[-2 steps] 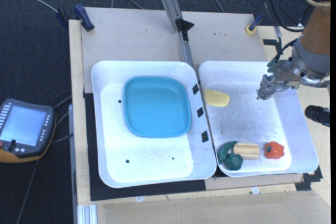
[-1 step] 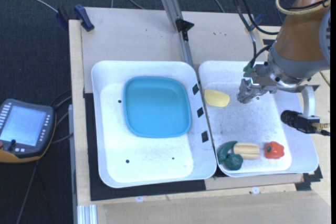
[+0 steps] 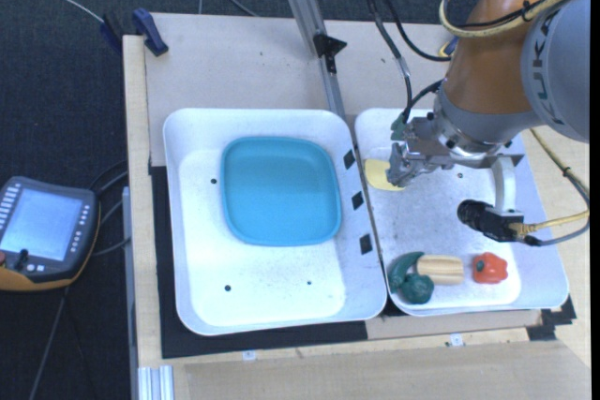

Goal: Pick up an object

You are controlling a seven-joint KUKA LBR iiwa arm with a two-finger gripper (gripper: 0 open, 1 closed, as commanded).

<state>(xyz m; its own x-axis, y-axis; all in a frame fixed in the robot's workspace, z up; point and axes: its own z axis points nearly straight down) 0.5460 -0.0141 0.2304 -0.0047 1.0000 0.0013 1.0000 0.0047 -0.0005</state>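
My gripper (image 3: 401, 171) hangs low over the upper left part of the right bin (image 3: 553, 244). Directly under it lies a pale yellow object (image 3: 379, 174), partly covered by the fingers; I cannot tell whether they touch it. Along the right bin's front edge lie a dark green vegetable (image 3: 411, 276), a tan cylinder (image 3: 441, 270) and a red pepper-like object (image 3: 488, 268). The left bin (image 3: 187, 229) holds a turquoise square plate (image 3: 279, 190).
A slanted metal pole (image 3: 305, 0) rises behind the bins. Cables cross the dark floor at the back. A teach pendant (image 3: 42, 229) lies on the floor at the left. A black camera unit (image 3: 487, 220) on the arm hangs over the right bin's middle.
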